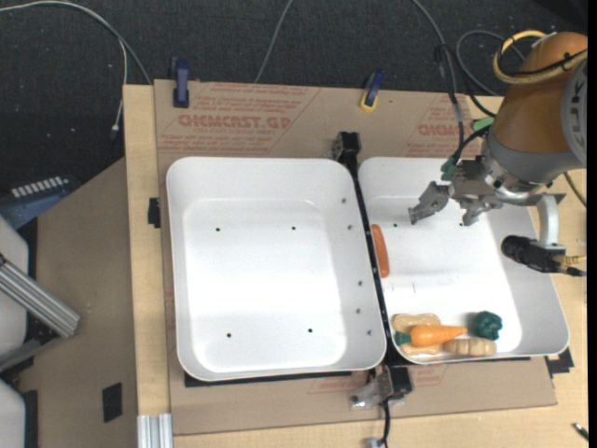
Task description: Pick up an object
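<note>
Two smooth white bins (270,180); open metal gripper (450,210) grasps nothing.

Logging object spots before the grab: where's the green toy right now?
The green toy sits in the right bin, near its front edge, just right of the orange carrot.

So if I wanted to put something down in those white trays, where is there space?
The left bin has a bare floor from wall to wall. In the right bin, the middle is free, between the fingers above and the orange carrot, green toy and beige pieces crowding its near edge.
</note>
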You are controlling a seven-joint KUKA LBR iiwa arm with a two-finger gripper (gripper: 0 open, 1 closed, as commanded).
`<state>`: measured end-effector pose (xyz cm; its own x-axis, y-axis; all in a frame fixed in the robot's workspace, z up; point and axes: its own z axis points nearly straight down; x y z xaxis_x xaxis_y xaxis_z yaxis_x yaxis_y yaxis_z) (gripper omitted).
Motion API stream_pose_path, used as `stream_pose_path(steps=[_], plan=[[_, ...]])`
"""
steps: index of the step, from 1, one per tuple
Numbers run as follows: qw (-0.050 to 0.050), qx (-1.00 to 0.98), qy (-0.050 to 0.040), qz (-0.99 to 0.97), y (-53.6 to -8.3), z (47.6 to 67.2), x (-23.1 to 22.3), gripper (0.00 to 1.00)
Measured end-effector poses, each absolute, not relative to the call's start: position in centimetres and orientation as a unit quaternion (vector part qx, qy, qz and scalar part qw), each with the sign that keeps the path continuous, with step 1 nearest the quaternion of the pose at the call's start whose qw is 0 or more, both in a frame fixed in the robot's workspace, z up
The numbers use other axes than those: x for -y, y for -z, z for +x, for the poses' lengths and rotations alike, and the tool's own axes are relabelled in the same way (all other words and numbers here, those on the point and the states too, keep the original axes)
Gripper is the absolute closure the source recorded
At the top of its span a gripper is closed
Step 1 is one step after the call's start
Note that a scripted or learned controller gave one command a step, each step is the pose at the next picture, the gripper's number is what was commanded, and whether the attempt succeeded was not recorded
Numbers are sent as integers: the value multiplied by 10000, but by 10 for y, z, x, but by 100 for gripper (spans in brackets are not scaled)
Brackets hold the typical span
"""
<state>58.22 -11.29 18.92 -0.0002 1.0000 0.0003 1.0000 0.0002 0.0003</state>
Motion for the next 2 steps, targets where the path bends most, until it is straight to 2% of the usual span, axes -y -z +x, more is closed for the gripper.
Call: stream_pose_path(steps=[1, 2], plan=[[19, -7066, -12, 7076, -234, 554, 131, 0], [-24, -7053, 22, 7089, -155, 506, 177, 0]])
